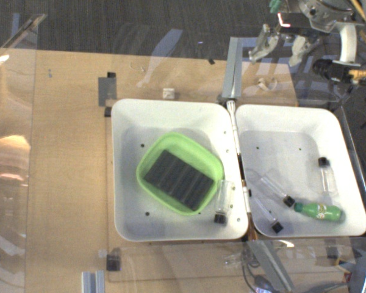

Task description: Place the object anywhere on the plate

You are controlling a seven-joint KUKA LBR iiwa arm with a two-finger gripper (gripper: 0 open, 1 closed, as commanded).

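— Where does the end effector (285, 46) sit?

— High at the bench's far right corner, beyond the right bin (338, 127), its two pale fingers spread apart with nothing between them.

— And the objects?

— Well apart from it. A clear plastic vial with a black cap (222, 203) lies in the left bin (125, 163), just beside the lime-green plate (149, 157), a rounded-square dish with a dark ribbed centre. The right bin holds a green bottle (317, 210) and more clear, black-capped tubes (325, 174).
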